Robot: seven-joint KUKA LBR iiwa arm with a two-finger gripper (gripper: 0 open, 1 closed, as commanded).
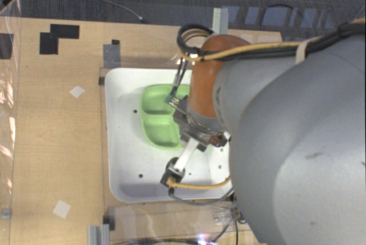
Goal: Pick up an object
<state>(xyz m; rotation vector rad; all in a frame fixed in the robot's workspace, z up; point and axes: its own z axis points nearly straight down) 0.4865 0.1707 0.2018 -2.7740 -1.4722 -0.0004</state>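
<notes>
A white bin (117, 135) sits on the pale wooden bench (57, 141), and the bin's left half is open to view. A light green divided dish (155, 115) lies on the bin floor, toward the far side and well clear of the left wall. It has two shallow compartments, one behind the other, with a low ridge between them. The dish's right edge is hidden under the robot.

The grey arm (297, 147) reaches in from the right and covers the rest of the bin. Its orange band (203, 87) stands above the dish's right side. Below the band, the end effector (184, 117) hangs right at the dish's right edge. The wrist hides its tip, so I cannot tell whether it is apart, together or clamped on anything, or whether it touches the dish.

On the bench left of the bin, a black stepped patch (57, 38) lies near the far edge, and two small pale squares of tape (76, 91) lie further forward
</notes>
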